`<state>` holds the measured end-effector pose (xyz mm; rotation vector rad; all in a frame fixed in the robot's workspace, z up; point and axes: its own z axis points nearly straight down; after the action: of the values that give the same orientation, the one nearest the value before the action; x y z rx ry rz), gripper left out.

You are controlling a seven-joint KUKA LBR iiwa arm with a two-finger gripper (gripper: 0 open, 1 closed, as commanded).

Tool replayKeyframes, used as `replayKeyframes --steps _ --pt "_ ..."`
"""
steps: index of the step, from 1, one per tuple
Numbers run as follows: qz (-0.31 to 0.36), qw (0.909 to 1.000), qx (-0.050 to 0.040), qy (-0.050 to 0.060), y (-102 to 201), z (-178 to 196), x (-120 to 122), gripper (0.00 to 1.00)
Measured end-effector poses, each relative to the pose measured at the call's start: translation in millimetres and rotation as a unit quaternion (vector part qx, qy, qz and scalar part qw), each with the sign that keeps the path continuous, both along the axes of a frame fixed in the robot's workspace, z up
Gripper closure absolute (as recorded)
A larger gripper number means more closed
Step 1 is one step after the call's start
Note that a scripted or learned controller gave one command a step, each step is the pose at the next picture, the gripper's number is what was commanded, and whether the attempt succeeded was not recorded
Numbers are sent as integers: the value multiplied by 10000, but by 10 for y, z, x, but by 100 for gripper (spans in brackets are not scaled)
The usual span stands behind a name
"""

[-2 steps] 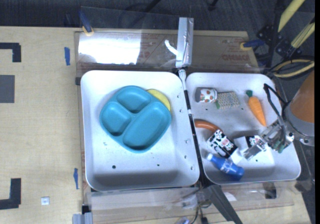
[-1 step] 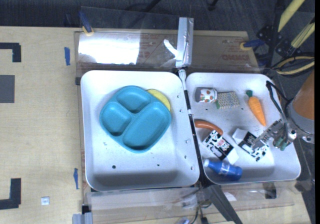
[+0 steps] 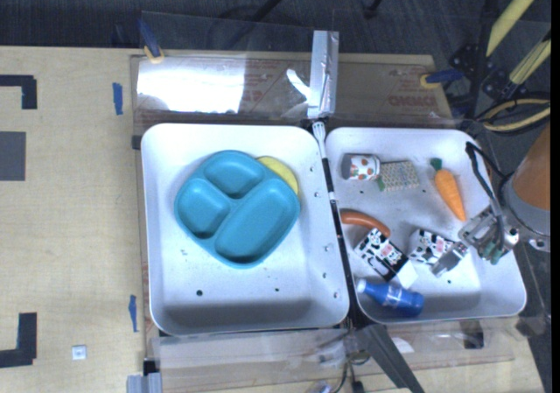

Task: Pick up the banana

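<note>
Wooden bench (image 3: 70, 207) bears two white bins (image 3: 166, 286), seemingly touching.

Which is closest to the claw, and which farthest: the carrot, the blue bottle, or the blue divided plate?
Measured from the claw in the right bin:
1. Carrot, just behind the claw in the same bin.
2. Blue bottle, at that bin's front edge; only slightly farther, nearly a tie.
3. Blue divided plate, over in the left bin.
</note>
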<state>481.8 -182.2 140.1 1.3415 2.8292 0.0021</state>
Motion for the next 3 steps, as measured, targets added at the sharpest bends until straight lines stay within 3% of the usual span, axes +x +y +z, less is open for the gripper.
replayKeyframes --steps 1,2,3 --pt "207 9998 10 28 -113 121 172 0" --pt "1345 9909 12 47 -354 65 -19 0" --pt "3371 9415 -20 23 -414 384 -9 0"
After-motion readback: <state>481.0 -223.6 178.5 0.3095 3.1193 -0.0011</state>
